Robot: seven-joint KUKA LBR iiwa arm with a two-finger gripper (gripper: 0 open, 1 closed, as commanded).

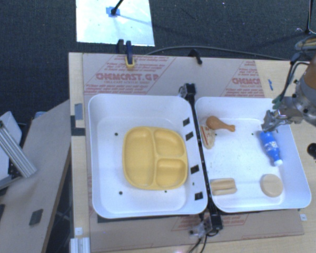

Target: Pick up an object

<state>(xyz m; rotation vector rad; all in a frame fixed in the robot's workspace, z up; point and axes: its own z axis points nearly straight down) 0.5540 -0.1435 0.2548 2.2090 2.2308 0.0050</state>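
Note:
The right bin holds a blue bottle lying along its right side, a brown chicken drumstick near the back left, a sandwich slice beside the divider, a hot-dog bun at the front and a round tan cookie at the front right. My gripper hangs over the right bin's far right, just above the bottle's upper end. Nothing shows between its fingers.
The left bin holds a yellow divided plate. Black clips run along the divider between the bins. A clamp sits at the board's back edge. An aluminium rail lies at the far left.

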